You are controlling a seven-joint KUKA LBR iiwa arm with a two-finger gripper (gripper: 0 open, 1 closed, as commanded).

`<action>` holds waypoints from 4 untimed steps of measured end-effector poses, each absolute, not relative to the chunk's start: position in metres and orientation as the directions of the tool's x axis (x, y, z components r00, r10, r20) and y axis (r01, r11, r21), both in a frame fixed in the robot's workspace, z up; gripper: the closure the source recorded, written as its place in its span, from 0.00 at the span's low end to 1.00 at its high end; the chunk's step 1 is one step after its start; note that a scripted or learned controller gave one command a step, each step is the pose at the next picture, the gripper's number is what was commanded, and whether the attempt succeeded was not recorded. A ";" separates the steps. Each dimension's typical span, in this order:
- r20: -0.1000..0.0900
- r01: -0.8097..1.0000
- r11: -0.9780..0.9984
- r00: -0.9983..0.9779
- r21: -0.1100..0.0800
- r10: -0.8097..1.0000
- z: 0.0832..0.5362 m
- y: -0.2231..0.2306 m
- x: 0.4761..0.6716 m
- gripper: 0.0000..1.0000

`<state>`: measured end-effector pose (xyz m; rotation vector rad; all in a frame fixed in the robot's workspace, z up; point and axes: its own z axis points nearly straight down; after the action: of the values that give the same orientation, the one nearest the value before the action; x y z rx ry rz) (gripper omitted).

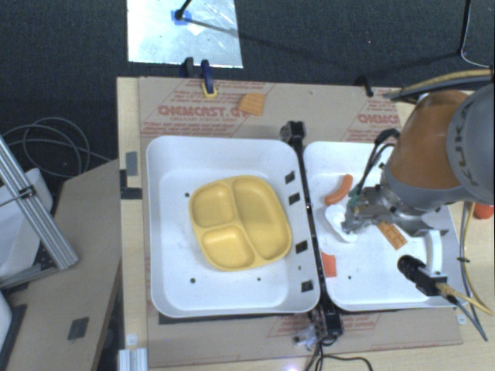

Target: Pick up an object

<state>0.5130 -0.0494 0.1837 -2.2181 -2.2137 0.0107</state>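
My gripper [355, 215] hangs low over the left part of the right bin [363, 296], directly above a white object [339, 226] that it partly covers. An orange sausage-shaped piece [338, 190] lies just up and left of the gripper. A small red-orange block [329, 265] rests near the bin's front left. A brown block [394, 236] peeks out from under the wrist on the right.
The left bin [166, 207] holds a yellow divided plate [240, 222]. A black divider [303, 207] runs between the bins. A tan piece [252, 103] and a blue-yellow clamp [206, 76] lie on the cardboard behind the bins.
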 end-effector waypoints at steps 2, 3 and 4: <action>0.004 1.000 0.012 -0.012 -0.002 1.000 0.184 0.037 0.486 0.00; -0.004 1.000 -0.002 0.002 0.011 1.000 0.186 -0.035 0.591 0.00; 0.000 1.000 -0.003 0.003 -0.005 1.000 0.184 -0.048 0.495 0.00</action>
<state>0.4953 -0.0481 0.1839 -2.2220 -2.2159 0.0049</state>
